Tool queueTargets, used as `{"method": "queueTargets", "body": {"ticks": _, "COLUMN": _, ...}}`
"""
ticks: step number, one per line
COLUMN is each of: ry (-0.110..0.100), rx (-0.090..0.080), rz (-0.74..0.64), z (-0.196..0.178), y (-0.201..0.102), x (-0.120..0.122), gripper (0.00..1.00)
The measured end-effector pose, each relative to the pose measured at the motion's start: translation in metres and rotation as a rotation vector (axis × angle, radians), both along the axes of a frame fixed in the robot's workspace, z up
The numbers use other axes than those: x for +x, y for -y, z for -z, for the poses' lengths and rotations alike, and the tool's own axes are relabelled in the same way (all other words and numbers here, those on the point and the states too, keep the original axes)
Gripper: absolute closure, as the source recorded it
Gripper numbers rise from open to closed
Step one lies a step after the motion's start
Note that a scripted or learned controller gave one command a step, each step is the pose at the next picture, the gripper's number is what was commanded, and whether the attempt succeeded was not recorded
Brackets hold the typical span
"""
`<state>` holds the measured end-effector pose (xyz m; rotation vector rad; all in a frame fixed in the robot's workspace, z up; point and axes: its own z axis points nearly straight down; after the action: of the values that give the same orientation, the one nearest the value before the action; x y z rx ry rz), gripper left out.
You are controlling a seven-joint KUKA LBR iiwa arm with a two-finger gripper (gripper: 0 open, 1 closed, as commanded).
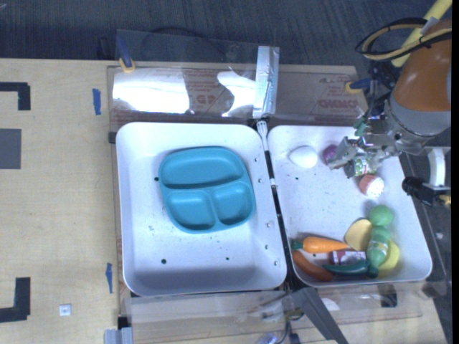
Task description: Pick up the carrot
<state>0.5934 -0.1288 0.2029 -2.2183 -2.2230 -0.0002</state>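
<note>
Nearest the camera, along the front wall of the right bin (412, 213), lies the carrot (326, 246). Its long axis runs roughly left to right, almost parallel to that front wall, with the pale tip toward the divider between the bins and the orange body running on toward the other toys. Touching it on the near side are a darker reddish-brown piece (307, 264) and a flat red-and-green item (349, 261). Just past the carrot's right end sits a yellow wedge (358, 231), then a green round piece (381, 216) and a yellow-green cluster (382, 253) in the bin's front right corner.

Farther from the carrot, toward the back of the same bin, are a white egg (303, 156), a purple piece (332, 153) and a red-and-white ball (371, 185). The gripper (358, 156) hangs over that back area, well apart from the carrot, close above the purple piece and a green-and-red object (360, 166). Its metal parts blur together, so I cannot tell how the fingers stand or whether anything is between them.

Left of the carrot's bin, the left bin (136, 213) holds a blue three-compartment plate (206, 188). Both bins rest on a pale wooden bench (54, 192) marked with black tape corners and blue tape bits. Behind them stand clear plastic sheeting (186, 84) and cardboard (315, 95), with dark carpet (215, 6) beyond.
</note>
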Motion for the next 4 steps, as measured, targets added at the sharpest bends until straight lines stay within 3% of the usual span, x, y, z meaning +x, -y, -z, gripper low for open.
{"method": "queueTargets", "body": {"ticks": 1, "ry": -0.004, "rx": 0.000, "rz": -0.030, "z": 0.063, "y": -0.012, "x": -0.050, "gripper": 0.00}}
{"method": "queueTargets", "body": {"ticks": 2, "ry": -0.002, "rx": 0.001, "rz": -0.112, "z": 0.093, "y": -0.031, "x": -0.110, "gripper": 0.00}}
{"method": "queueTargets", "body": {"ticks": 3, "ry": 0.006, "rx": -0.001, "rz": -0.110, "z": 0.116, "y": -0.035, "x": -0.112, "gripper": 0.00}}
{"method": "queueTargets", "body": {"ticks": 4, "ry": 0.009, "rx": -0.002, "rz": -0.192, "z": 0.115, "y": -0.033, "x": -0.111, "gripper": 0.00}}
